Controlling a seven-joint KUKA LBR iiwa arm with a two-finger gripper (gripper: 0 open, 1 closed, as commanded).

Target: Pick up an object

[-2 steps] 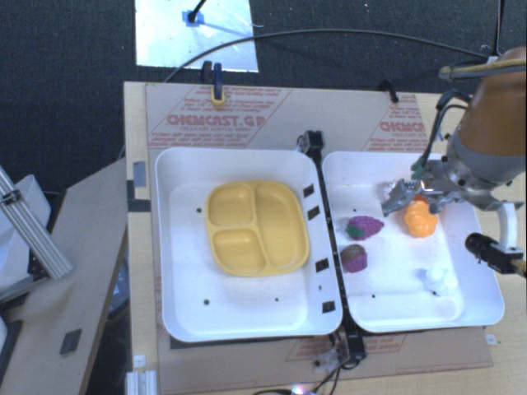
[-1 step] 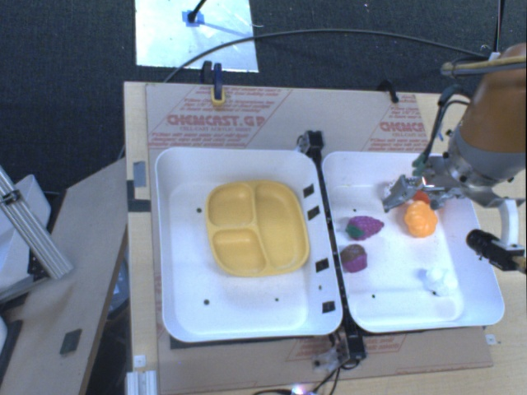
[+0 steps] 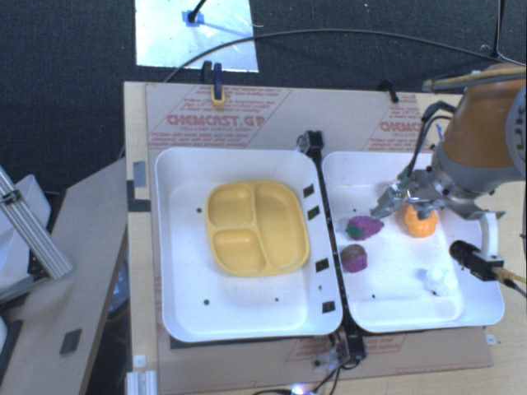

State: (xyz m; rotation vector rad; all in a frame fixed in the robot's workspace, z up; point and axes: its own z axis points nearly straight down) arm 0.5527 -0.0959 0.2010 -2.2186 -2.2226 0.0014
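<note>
Two shallow white bins are sitting side by side on my bench, and I am reaching in from the right over the right bin. My gripper is hanging low above that bin's upper middle, its metal tip pointing down and to the left. From this angle I cannot tell how my gripper is set. Just below and left of the tip a purple object is lying on the bin floor, near the tip but not visibly between anything of mine. An orange fruit-like object is sitting just right of it, partly under my wrist. A darker round object with a green patch is resting lower down, close to the divider between the bins. A small white object is lying toward the lower right. The left bin is holding a yellow divided plate, lying flat near its centre.
</note>
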